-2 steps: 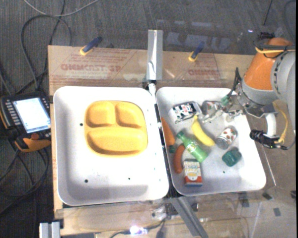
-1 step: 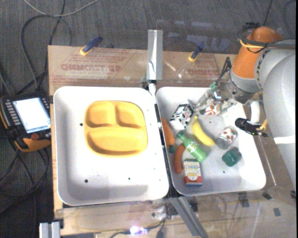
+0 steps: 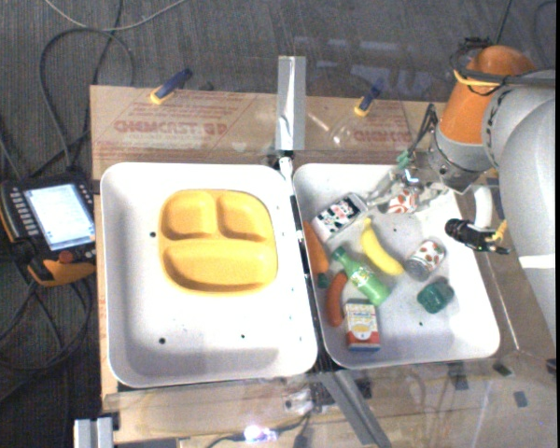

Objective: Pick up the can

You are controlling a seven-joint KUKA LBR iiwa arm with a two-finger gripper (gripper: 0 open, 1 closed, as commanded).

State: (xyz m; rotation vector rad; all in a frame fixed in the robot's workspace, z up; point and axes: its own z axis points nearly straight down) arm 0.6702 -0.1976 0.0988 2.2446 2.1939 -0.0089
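Start at the left bin (image 3: 121, 343): it carries just a yellow tray (image 3: 219, 241) with three compartments, well clear of anything you care about.

Cross the divider into the right bin (image 3: 485, 339) and it gets crowded. Along its left wall lie a carrot (image 3: 315, 248) and, below it, a sausage (image 3: 336, 299). Next come a card box (image 3: 338, 215) near the top, a green bottle (image 3: 362, 278) on a slant, and a small carton (image 3: 361, 325) at the bottom. A banana (image 3: 383, 253) sits between the bottle and the can (image 3: 426, 259), which lies on its side right of centre, with a green cup (image 3: 436, 295) just below it.

The gripper (image 3: 403, 187) hovers at the bin's top, above a small red-and-white object (image 3: 406, 202), well up from the can. From this angle you can't tell whether the jaws are spread or closed (they blur into the clutter beneath), so treat that as unknown.

Your risks, as I judge them:
- The gripper is over the wrong item; a descent here would probably catch the red-and-white object, not the can.
- The can is round and on its side, so a finger touching off-centre could roll it toward the banana or cup.
- Both neighbours sit close, and wide jaws may pinch one along with the can.
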